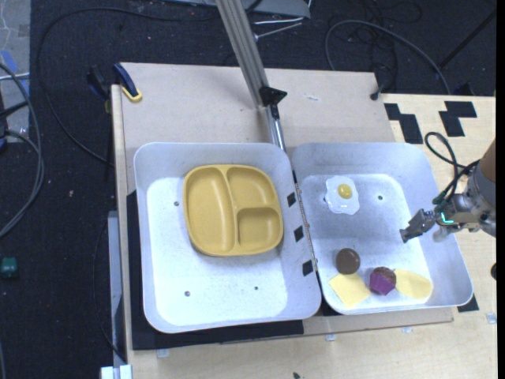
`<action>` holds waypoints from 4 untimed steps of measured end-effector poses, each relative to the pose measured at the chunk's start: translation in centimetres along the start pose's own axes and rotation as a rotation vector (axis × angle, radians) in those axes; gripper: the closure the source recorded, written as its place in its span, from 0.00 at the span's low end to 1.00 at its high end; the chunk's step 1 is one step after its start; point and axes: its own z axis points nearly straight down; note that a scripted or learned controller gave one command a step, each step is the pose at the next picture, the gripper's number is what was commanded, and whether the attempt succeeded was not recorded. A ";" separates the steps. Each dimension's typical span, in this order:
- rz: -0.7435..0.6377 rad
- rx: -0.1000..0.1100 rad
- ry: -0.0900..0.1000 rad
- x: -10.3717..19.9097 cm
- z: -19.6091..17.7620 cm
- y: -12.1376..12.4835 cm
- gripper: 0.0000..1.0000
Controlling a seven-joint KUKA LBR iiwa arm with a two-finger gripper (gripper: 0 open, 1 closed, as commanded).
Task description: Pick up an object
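Observation:
The right bin (410, 172) holds a fried egg (343, 195) at its back, a brown ball (347, 260) near the front, a purple piece (383, 280) beside it, and two yellow pieces, one at the front left (349, 290) and one at the front right (416, 285). My gripper (417, 229) hangs over the right side of this bin, right of the brown ball and above the purple piece. Nothing shows between its dark fingers.
The left bin (158, 235) holds a yellow divided tray (233, 210). A metal pole (248, 50) slants down to the bins' shared back edge. Cables lie on the dark floor behind and to the left. A checker-marked board (442, 121) sits at the right.

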 end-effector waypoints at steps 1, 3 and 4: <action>-0.001 -0.004 -0.001 0.0 -0.2 0.1 0.00; 0.001 -0.002 0.000 -0.6 10.3 0.5 0.00; 0.001 -0.005 -0.002 -0.6 11.8 0.6 0.00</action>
